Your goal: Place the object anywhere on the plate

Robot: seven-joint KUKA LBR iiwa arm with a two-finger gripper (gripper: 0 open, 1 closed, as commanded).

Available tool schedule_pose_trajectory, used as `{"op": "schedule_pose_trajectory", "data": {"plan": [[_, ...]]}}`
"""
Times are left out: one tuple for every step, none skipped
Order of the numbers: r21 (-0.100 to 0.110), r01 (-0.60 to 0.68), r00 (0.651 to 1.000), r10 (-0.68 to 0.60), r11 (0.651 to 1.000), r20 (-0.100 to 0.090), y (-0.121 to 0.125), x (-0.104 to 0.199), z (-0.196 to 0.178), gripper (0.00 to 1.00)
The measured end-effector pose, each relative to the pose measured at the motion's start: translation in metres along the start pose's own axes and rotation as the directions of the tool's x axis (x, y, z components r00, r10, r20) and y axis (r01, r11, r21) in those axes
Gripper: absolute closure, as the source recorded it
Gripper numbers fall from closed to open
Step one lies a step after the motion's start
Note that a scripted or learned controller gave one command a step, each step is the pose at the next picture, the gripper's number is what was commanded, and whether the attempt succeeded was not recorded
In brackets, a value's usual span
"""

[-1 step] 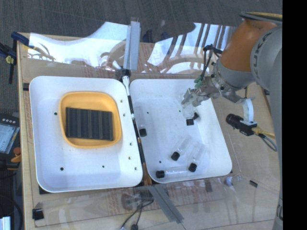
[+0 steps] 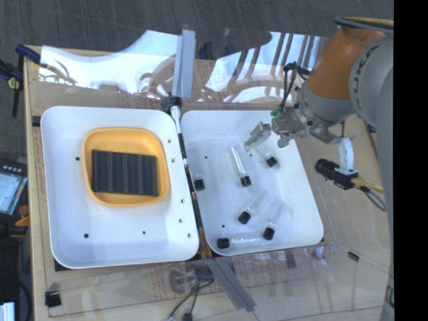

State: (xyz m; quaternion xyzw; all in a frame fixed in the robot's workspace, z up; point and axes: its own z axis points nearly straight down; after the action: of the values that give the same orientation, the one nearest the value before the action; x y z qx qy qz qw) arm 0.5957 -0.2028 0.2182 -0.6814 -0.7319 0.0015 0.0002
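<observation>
Several clear vials with black caps lie in the right bin (image 2: 304,206). One vial (image 2: 238,164) lies near the bin's middle, and another vial (image 2: 269,158) lies just below my gripper. More vials (image 2: 251,207) sit toward the front. The yellow plate (image 2: 87,160) rests in the left bin (image 2: 60,226) and carries a dark ridged insert (image 2: 127,172). My gripper (image 2: 270,138) hovers over the right bin's far right part. It stands open with nothing between its fingers (image 2: 257,137).
A small black cap (image 2: 198,184) lies by the right bin's left wall. One vial (image 2: 241,241) lies along the front wall. The ridge between the bins (image 2: 186,172) separates vials from plate. Clear plastic sheeting (image 2: 154,72) lies behind the bins.
</observation>
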Motion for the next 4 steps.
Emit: {"op": "schedule_pose_trajectory", "data": {"plan": [[0.003,0.212,0.977,-0.212,0.977,-0.004,-0.009,0.022,0.01,0.0],[-0.001,0.206,0.979,-0.206,0.979,-0.001,0.01,0.014,0.023,0.0],[0.001,0.362,0.932,-0.362,0.932,-0.003,0.001,0.055,0.026,0.0],[0.0,0.63,0.777,-0.63,0.777,-0.003,-0.005,0.09,-0.001,0.0]]}}
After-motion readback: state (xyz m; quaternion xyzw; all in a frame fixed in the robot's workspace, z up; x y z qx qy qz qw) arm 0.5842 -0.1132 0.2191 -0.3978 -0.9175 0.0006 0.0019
